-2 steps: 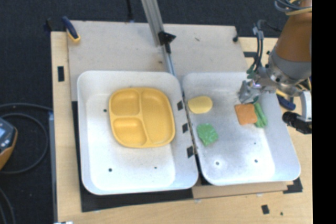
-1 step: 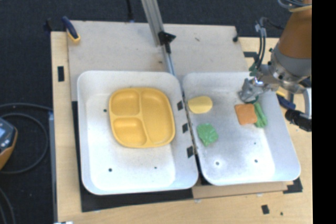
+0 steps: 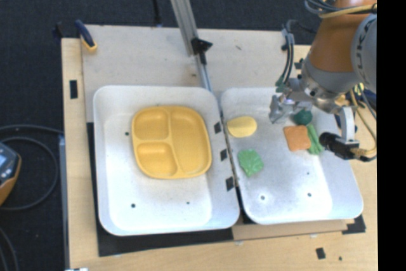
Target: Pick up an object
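One gripper is hanging over the far part of the right bin, and I cannot tell if it is holding anything or how wide it is. Just beside it, toward the arm, a small dark green thing is sitting, with an orange block and a green strip close by. A yellow lump is lying near the gripper on its other side, close to the wall between the bins. A bright green crumpled thing is resting a bit nearer to us. The left bin is holding a yellow tray with three parts.

I am thinking the yellow lump is a good pick, since it is lying alone. The gripper should be going straight down over its middle and closing gently, while keeping away from the bin wall.
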Tool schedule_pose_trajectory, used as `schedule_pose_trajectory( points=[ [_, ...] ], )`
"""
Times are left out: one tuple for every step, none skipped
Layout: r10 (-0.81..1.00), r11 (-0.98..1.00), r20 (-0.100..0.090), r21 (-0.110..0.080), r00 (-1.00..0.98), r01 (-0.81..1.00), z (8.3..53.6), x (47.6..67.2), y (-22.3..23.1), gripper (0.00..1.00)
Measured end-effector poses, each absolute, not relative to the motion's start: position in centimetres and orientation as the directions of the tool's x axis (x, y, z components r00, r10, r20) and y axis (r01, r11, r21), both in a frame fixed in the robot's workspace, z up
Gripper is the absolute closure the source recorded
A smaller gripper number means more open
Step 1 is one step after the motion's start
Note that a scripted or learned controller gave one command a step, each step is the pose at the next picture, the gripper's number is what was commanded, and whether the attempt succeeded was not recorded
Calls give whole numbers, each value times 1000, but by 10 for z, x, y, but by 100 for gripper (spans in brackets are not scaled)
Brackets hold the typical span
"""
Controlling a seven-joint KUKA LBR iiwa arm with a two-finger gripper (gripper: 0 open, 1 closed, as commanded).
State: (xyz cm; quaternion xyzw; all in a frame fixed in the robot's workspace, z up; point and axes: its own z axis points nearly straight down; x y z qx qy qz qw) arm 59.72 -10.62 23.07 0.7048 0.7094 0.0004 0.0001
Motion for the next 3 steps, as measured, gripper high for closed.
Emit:
schedule_pose_trajectory(
  points=[
    [1000, 7, 0, 3, -7, 1000, 242, 607, -59, 100],
    [1000, 8, 1, 3, -8, 1000, 242, 612, 4, 100],
    [1000, 7, 1, 3, -7, 1000, 243, 615, 47, 100]
  ],
)
